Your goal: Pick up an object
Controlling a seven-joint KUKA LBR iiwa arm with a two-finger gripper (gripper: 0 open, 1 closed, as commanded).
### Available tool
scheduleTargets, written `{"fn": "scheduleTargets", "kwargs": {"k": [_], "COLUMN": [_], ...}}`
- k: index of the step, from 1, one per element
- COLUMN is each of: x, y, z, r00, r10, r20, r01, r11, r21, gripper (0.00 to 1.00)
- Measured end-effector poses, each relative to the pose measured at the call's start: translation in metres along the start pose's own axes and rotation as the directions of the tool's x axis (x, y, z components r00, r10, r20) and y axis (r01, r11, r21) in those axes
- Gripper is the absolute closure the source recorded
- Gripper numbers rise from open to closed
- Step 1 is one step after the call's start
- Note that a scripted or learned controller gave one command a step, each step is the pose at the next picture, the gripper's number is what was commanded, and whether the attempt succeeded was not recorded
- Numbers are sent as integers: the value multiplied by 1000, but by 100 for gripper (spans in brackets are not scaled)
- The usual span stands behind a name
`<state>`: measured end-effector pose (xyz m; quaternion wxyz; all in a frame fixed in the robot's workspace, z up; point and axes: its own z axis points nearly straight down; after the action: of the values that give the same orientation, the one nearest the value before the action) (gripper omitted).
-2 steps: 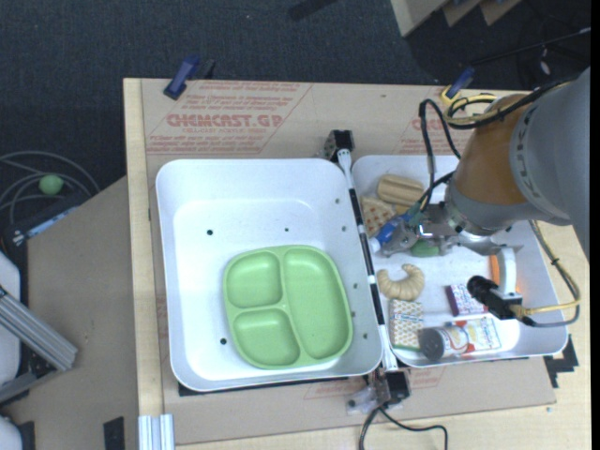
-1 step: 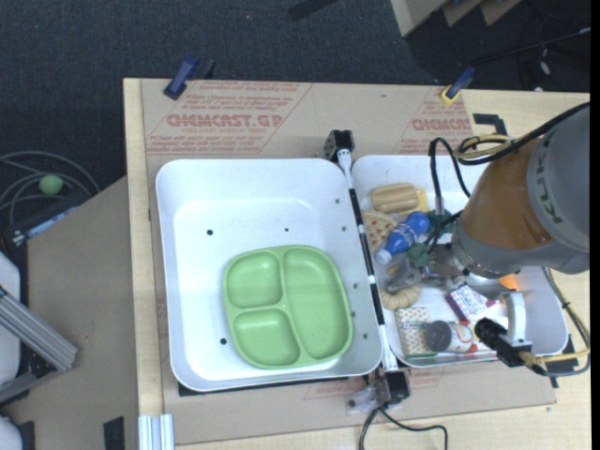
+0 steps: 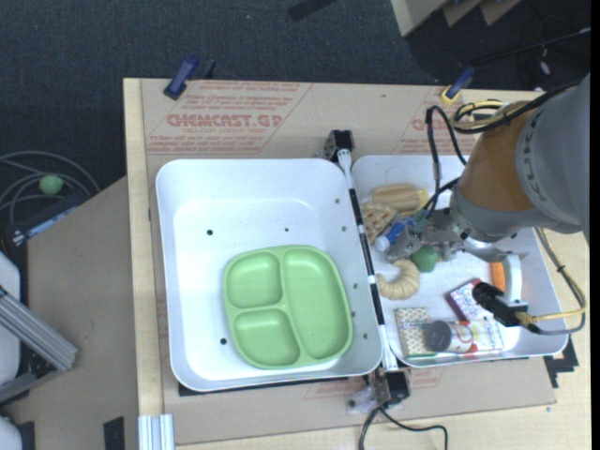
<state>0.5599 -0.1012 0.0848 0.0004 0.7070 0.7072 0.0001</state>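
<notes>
Green divided plate [image 3: 286, 305] lies toward left bin's [image 3: 187, 204] front edge. Right bin [image 3: 544, 340]: croissant [image 3: 400, 279] near its left wall, green ball [image 3: 427, 258] just beside it. Gripper [image 3: 419, 244] low over ball; grip state unreadable.

fixed overhead camera, slanted down, both bins [image 3: 178, 251]

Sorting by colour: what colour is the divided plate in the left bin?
Light green, seen in the camera view.
</notes>
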Motion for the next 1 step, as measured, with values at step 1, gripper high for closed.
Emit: {"fn": "scheduleTargets", "kwargs": {"k": [1], "x": [0], "y": [0], "z": [-10], "r00": [1000], "r10": [0], "r20": [1], "r01": [0], "r11": [1000], "r21": [-1], "gripper": [100]}}
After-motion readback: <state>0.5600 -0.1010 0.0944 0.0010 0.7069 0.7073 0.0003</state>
